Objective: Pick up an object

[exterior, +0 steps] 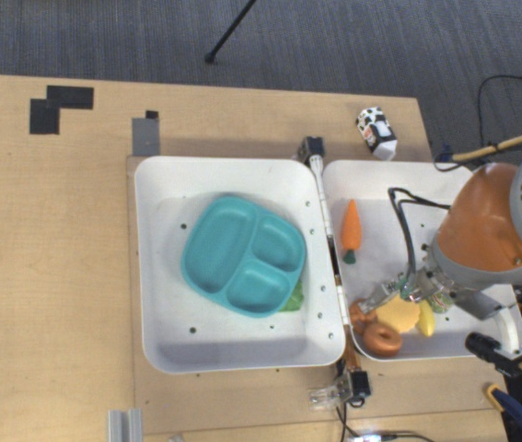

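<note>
The arm's orange band [486, 224] hangs over the right bin [380, 187]. My gripper [406, 295] is low in that bin's front part, right over a cluster of toy foods. A yellow piece [399, 318] lies just under the gripper, a brown ring-shaped piece [382, 340] sits in front of it, and a small reddish piece [360, 313] is to their left. An orange carrot with a green end [351, 228] lies apart from them toward the bin's back left. The wrist hides whether the gripper touches the yellow piece.
In the left bin [164, 339] sits a teal divided plate [244, 254], with a green thing [290, 300] peeking out from under its front right edge. A black-and-white carton [376, 132] stands on the bench behind the right bin. Cables loop over the right bin's back.
</note>
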Controlling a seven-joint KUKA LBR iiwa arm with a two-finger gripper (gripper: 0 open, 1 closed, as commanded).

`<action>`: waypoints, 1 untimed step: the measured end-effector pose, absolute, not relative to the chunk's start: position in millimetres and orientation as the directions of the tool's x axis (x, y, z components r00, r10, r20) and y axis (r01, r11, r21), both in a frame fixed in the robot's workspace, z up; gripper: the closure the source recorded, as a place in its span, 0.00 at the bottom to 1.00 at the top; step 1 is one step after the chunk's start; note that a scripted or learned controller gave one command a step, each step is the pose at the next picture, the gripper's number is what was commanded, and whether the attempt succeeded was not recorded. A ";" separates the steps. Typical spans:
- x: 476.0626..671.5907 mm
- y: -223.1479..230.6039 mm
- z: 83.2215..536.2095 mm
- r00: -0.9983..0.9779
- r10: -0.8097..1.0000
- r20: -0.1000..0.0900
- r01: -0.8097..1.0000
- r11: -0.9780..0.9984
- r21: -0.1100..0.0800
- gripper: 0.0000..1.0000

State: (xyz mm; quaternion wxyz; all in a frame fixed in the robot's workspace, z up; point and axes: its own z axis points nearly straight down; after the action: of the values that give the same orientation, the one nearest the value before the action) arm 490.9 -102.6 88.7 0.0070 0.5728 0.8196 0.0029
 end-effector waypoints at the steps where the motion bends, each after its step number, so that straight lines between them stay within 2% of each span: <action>1: 490.9 -102.6 88.6 -0.343 0.939 -0.008 0.939 0.343 0.013 0.00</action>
State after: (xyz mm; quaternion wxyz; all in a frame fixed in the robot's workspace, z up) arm 490.9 -102.6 88.6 0.0070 0.5730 0.8195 0.0029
